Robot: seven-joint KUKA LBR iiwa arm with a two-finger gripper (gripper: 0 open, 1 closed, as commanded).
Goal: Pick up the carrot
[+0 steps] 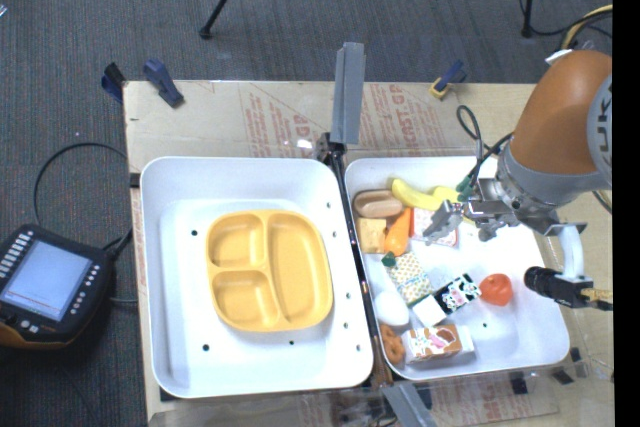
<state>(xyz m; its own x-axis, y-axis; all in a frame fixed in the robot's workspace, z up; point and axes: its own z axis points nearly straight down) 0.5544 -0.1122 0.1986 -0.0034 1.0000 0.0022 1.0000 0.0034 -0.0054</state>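
The metal two-finger claw [447,218], open w/ nothing held, should descend straight over the small orange tapered carrot [398,234], avoiding the yellow banana [421,194].

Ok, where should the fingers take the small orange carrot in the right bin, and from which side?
Probably across the middle of the small orange carrot, coming straight down. It lies roughly lengthwise toward the bin's far wall, crowded by the tan bread slice on its left and the brown sausage bun above, so close the fingers across its narrow width.
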